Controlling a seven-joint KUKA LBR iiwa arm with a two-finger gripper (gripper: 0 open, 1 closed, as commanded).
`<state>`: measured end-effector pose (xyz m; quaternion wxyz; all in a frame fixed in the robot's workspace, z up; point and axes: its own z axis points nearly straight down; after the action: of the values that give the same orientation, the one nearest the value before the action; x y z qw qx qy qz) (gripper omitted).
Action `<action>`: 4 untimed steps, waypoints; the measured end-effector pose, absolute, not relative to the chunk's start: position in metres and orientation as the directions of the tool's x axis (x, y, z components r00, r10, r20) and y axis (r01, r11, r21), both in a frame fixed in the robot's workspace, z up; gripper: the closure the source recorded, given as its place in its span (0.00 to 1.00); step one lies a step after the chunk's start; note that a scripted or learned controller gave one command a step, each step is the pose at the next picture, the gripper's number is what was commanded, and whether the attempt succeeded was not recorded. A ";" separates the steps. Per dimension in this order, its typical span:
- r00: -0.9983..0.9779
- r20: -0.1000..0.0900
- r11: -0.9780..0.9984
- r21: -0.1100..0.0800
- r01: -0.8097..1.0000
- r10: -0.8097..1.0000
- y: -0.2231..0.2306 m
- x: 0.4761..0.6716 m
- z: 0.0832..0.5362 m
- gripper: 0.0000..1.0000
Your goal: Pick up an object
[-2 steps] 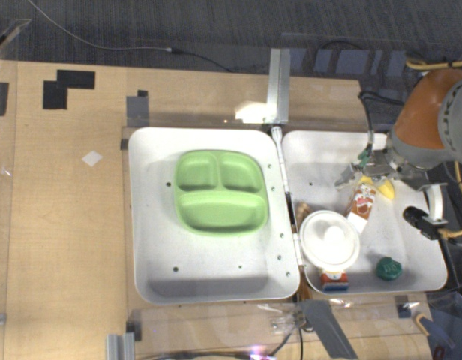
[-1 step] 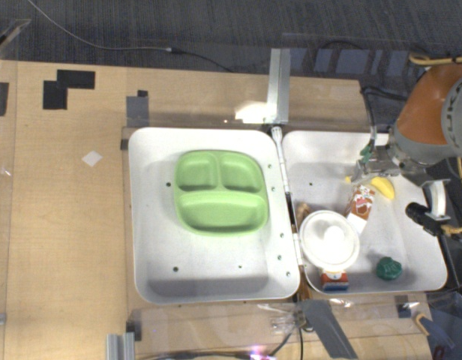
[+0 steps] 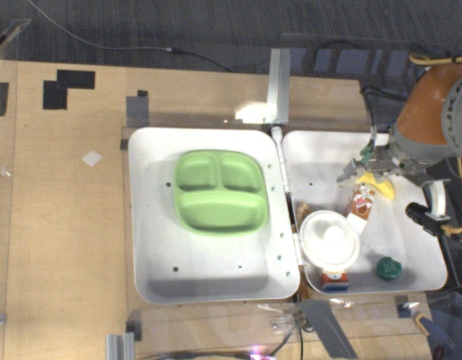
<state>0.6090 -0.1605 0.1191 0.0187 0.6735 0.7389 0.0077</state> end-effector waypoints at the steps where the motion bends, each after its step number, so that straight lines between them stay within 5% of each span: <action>1: -0.177 -0.015 0.177 0.027 0.984 0.984 -0.152 0.575 0.095 0.00; 2: -0.175 -0.020 0.176 0.035 0.984 0.984 -0.153 0.578 0.108 1.00; 3: -0.255 -0.002 0.255 0.007 0.967 0.967 -0.102 0.565 0.192 1.00; 4: -0.155 -0.002 0.155 0.003 0.988 0.988 -0.165 0.574 0.137 1.00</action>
<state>0.5743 -0.1651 0.1373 0.0017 0.6501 0.7599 0.0008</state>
